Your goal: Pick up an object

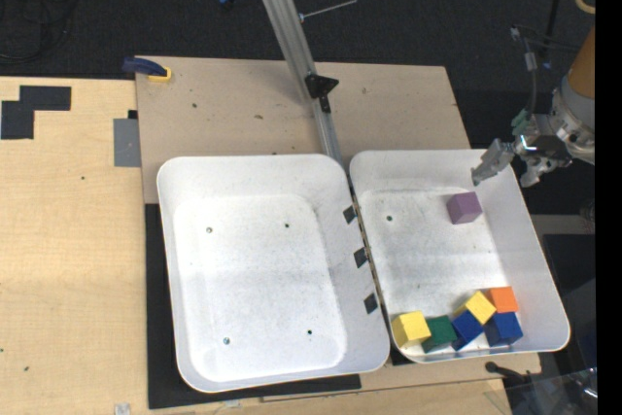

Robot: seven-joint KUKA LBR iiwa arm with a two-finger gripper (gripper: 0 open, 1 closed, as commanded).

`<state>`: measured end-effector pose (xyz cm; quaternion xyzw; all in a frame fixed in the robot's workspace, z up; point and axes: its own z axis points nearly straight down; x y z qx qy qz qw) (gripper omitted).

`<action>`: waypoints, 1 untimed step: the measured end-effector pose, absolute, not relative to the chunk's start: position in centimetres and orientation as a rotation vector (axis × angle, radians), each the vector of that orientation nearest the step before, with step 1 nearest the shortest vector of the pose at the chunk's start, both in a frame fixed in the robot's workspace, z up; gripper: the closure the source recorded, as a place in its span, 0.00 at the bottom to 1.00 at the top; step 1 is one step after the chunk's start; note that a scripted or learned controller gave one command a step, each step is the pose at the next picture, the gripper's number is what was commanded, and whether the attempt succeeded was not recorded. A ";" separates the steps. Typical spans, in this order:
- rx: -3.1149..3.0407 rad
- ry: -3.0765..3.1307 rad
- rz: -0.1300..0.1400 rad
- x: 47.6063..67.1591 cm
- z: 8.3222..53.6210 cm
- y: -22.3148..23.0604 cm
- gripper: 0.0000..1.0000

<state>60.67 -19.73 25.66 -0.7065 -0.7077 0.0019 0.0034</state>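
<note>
I see the bench (224, 112) first, light brown board w/ two shallow white bins side by side on it. Left bin (185, 199) is the bigger-looking one from my angle, right bin (544, 258) sits touching it along the middle seam, w/ small black clips at the join. A long aluminium rail (284, 24) slants from the top centre down to the gap btwn the bins, black bracket partway along it. The arm (581, 83) comes in from the right edge, orange band visible up top, wrist just beyond the right bin's far right rim. Gripper (507, 160) hangs at that bin's upper right corner; two fingers reach toward the left and down, but I can't tell from here if they're open or closed, and I see nothing btwn them. Nearest object to it is the purple block (465, 207), alone in the upper part of the right bin, near the gripper but apart from it. Rest of the blocks bunch in the near right corner of the same bin, touching each other: yellow block (411, 327), green block (440, 333), blue blocks (467, 329), 2nd yellow block (479, 307), orange block (502, 297). Small blue and yellow clamp (148, 68) at the bench's far left corner.
</note>
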 end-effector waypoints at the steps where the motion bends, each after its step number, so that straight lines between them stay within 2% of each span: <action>1: -2.216 -2.224 0.003 60.8 26.0 -19.7 0.00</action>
